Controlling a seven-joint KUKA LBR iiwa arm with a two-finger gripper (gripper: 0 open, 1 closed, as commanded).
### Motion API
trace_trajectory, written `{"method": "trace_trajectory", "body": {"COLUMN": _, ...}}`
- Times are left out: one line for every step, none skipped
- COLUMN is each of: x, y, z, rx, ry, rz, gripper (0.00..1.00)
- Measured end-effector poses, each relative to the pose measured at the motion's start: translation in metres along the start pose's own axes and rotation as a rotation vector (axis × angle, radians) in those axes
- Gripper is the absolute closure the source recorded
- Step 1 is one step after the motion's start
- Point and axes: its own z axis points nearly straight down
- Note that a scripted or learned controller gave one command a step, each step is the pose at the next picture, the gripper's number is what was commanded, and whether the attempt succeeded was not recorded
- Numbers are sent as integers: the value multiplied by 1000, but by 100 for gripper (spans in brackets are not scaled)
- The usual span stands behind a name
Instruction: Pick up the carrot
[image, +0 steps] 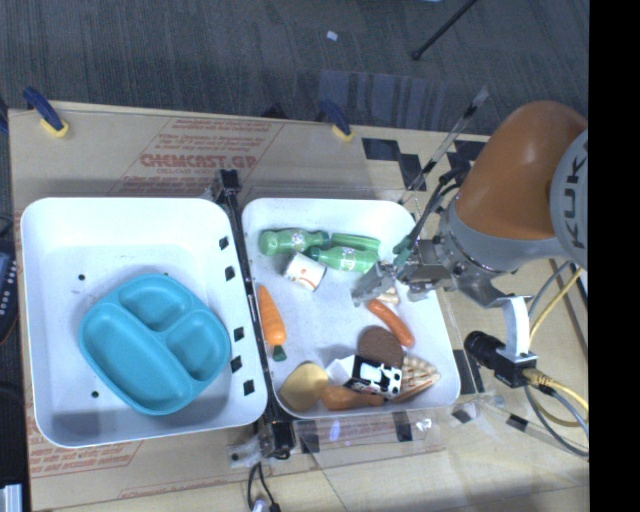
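Gripper (385, 283) low in the right bin (330, 212), away from the carrot (271, 317).

The carrot lies along the right bin's left wall, green end toward the camera, untouched. The gripper sits near the bin's right side, just above a sausage (390, 321) and beside two green bottles (320, 246); whether it is open or closed cannot be told. A blue divided plate (152, 342) rests in the left bin (60, 225).

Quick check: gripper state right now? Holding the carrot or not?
Gripper: jaws' state cannot be told. The carrot lies apart from it by the right bin's left wall, not held.
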Motion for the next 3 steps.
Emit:
{"method": "trace_trajectory", "body": {"x": 15, "y": 16, "z": 164, "rx": 12, "ry": 3, "rz": 174, "gripper": 0}}
{"method": "trace_trajectory", "body": {"x": 31, "y": 1, "z": 188, "rx": -3, "ry": -4, "rz": 250, "gripper": 0}}
{"method": "trace_trajectory", "body": {"x": 28, "y": 49, "z": 188, "rx": 0, "ry": 0, "rz": 506, "gripper": 0}}
